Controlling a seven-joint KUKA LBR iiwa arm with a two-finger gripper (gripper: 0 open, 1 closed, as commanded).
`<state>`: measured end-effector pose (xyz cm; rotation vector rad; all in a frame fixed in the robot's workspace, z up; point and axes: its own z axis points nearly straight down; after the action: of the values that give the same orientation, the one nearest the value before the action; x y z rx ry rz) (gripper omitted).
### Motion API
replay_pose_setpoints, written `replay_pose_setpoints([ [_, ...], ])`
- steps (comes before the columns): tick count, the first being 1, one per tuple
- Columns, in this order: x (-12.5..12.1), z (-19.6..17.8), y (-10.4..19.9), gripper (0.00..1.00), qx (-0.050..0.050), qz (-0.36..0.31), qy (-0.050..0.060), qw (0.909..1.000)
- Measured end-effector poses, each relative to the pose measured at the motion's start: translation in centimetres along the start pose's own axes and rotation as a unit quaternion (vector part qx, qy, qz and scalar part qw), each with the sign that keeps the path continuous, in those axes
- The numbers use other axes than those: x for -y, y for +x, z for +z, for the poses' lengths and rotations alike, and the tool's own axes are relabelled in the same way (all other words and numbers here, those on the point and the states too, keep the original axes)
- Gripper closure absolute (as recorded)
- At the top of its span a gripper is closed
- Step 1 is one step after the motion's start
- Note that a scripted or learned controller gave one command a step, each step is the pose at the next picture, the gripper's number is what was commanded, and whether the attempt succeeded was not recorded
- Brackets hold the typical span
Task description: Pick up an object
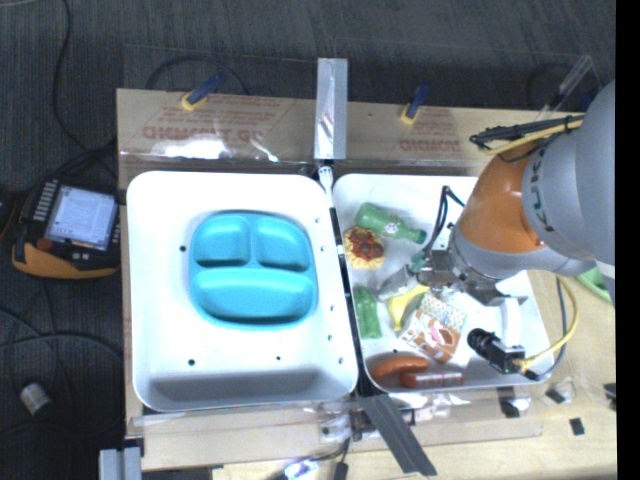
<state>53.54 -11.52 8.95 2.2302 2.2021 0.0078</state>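
The toys lie heaped in the right bin (345,193). A green bottle (388,223) lies at the far side, its long axis running left to right and tilted slightly nearer toward the right. Just near-left of it sits a round red and yellow toy (364,247), close to the bin's left wall. Nearer along that wall lies a green pickle (368,311), its long axis running near to far. Beside it on the right is a yellow banana (403,306), slanting from near-left to far-right. A snack packet (437,330) with orange print lies just right of the banana, tilted. At the near edge a red hotdog (412,370) lies with its long axis left to right.

The pincer (432,268) is low over the middle of the heap, above the banana and packet, between bottle and packet; whether it is spread or pressed together cannot be told. The arm (530,218) with its orange band covers the right part of this bin, and a black part with a yellow cable sits near the right near corner.

The left bin (150,268) holds a blue tray (252,266) with three compartments. Both bins rest on the desk (250,118); a handheld unit (70,228) lies on the floor at far left.
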Motion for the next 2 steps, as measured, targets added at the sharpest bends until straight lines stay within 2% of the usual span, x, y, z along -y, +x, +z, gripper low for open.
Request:
replay_pose_setpoints([
  [1, 0.8, -0.1, 1.5, 0.0, 0.004, -0.014, -0.005, 0.9999],
  [2, 0.7, -0.1, -2.0, 0.0, 0.0, -0.158, -0.002, 0.9874],
])
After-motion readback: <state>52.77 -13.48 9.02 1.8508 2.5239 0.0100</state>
